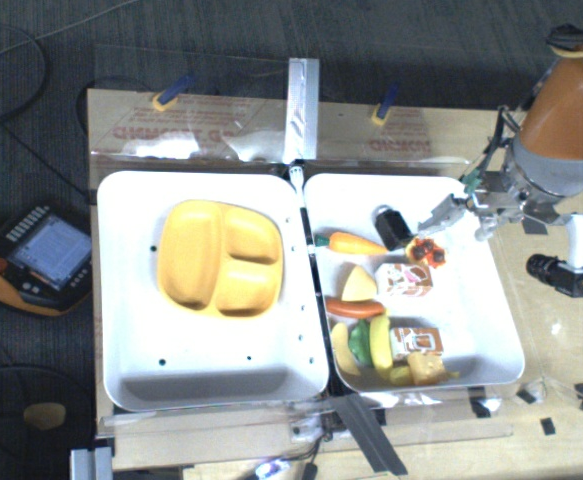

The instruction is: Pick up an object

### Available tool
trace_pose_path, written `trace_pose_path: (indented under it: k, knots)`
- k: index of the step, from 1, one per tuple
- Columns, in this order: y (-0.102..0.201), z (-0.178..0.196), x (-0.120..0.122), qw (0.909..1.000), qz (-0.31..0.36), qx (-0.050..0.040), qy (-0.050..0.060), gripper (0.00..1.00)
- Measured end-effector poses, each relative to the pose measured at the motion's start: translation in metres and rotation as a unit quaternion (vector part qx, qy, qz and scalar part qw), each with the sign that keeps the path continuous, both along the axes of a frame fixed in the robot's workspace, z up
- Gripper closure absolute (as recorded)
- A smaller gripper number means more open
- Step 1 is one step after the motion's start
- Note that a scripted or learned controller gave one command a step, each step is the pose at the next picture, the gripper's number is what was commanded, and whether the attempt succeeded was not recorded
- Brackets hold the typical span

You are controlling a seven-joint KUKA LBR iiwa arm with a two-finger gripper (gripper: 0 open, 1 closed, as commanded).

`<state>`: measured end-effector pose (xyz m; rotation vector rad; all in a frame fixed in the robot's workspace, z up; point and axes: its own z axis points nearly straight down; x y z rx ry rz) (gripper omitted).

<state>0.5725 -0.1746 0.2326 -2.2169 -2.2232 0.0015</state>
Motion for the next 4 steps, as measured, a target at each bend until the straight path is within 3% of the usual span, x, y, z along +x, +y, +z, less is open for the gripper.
trace_pose_path:
  k: [1,2,3,4]
  knots:
    - [0.035,-0.002,-0.017,1.0000,0.004,-0.0005,0.000,0.00]
    - [0.043,-0.132,0.032,0.9985,0.055,-0.0004,0.000,0.00]
    - [0.067,-0.144,0.070,1.0000,0.003,-0.0042,0.007,0.00]
    - [0.073,-0.145,0.081,0.9908,-0.135,-0.0026,0.009,0.00]
